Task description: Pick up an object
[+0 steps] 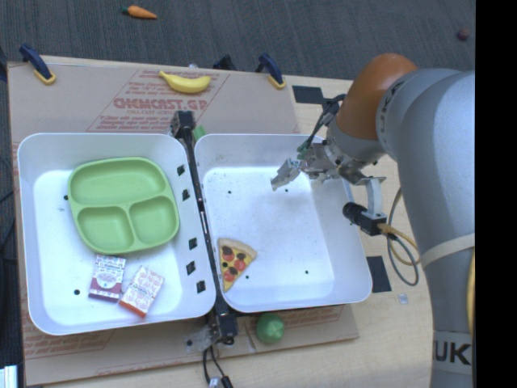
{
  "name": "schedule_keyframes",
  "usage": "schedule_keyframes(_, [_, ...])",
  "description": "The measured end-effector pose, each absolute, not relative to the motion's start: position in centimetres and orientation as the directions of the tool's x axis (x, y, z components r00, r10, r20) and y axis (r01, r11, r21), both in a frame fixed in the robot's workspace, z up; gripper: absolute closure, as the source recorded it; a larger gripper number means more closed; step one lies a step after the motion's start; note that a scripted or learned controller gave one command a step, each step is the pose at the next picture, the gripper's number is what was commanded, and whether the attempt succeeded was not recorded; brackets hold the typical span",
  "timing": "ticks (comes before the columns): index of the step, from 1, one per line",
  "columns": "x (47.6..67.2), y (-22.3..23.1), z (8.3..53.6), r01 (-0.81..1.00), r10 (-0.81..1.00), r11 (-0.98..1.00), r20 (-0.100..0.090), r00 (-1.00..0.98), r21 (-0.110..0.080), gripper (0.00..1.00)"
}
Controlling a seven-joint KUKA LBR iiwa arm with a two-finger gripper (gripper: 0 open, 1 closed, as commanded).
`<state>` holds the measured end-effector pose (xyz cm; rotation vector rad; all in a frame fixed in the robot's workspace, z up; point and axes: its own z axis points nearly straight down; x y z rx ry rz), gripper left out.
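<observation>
The grey arm's end effector, its state impossible to tell, hovers over the right white plastic bin, apparently approaching; next it must descend toward the toy pizza slice.

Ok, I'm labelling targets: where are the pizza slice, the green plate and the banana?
pizza slice (233,262), camera view, on its topped middle.
green plate (121,202), camera view, on the ridge between compartments.
banana (186,81), camera view, on its curved middle.

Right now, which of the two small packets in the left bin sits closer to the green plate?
The darker, maroon packet: its top edge nearly meets the green plate. The red and white packet lies beside it, further toward the bin's front.
</observation>
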<state>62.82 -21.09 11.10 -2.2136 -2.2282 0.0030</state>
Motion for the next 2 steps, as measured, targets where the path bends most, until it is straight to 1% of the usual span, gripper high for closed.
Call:
schedule_keyframes(1, [63.8, -21.1, 13.0, 1.000, 1.000, 0.005, 0.000, -0.005, -0.001, 0.00])
schedule_keyframes(2, [63.5, -21.1, 11.7, 1.000, 1.000, 0.005, 0.000, -0.005, -0.003, 0.00])
